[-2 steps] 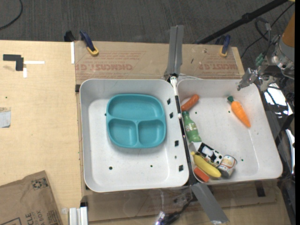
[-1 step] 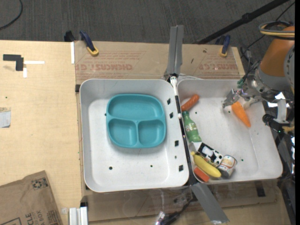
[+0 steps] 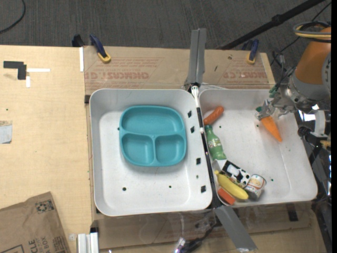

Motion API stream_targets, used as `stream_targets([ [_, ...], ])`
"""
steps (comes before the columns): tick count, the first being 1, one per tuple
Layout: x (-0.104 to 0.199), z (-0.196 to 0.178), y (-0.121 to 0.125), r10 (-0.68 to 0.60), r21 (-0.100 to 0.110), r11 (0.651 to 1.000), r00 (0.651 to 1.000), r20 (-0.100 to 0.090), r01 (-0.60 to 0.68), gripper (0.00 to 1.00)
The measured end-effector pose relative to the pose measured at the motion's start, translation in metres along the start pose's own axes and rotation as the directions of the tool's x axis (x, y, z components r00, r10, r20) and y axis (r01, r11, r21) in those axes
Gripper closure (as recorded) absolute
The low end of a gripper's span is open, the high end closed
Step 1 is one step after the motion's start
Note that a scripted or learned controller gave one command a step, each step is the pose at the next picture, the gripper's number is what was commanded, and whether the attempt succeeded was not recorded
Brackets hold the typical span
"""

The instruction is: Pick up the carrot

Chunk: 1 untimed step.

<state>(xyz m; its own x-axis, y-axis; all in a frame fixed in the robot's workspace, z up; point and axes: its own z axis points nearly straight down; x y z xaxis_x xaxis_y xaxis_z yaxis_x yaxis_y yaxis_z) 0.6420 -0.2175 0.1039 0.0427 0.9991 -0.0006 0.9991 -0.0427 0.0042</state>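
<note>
While the arm (image 3: 310, 67) reaches in from the right over the right-hand bin (image 3: 295, 178), the gripper (image 3: 267, 111) sits at the thick end of the carrot (image 3: 272, 128), in the upper right part of that bin. The carrot points down and to the right, away from the gripper, and its top end meets the gripper, but whether the gripper is clamped on it or merely touching it cannot be told from this view. Whether the carrot is lifted or lying on the bin floor is likewise unclear, so the pick looks to be at the grasp stage at best. Left to do, judging by this, is a confirmed hold and a clear lift. A sausage (image 3: 213, 115), green bottle (image 3: 214, 143), banana (image 3: 232, 187) and can (image 3: 255, 186) lie well apart from it; a teal plate (image 3: 153, 136) sits in the left bin (image 3: 105, 157).
</note>
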Motion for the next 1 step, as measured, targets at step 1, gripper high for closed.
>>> stream_targets([
  [1,0.0546,-0.0886,-0.0164,0.016,0.003,1.0,1.0,0.001,-0.016,1.0],
])
